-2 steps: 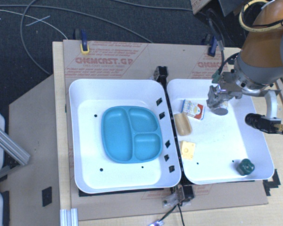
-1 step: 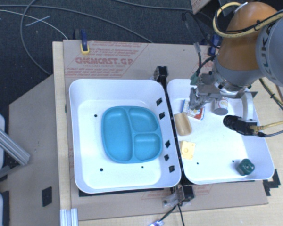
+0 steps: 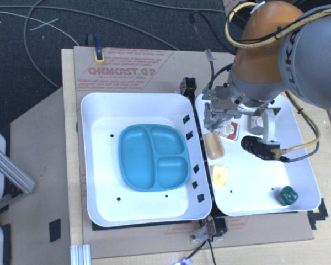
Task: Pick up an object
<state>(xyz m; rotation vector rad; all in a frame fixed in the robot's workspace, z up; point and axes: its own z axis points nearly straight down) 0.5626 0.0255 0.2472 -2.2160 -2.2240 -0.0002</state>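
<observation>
My gripper hangs low over the left side of the right bin, close to the divide between the bins. Just below it lies a tan, bread-like piece. A small red and white item peeks out beside the gripper's right side. Nearer the front lies a yellow cheese-like square. A dark green round object sits in the bin's front right corner. The arm's grey body and orange band cover the back of this bin.
The left bin holds a blue divided plate in its middle. A black part with a yellow cable hangs over the right bin. Cables run across the dark floor behind the bench.
</observation>
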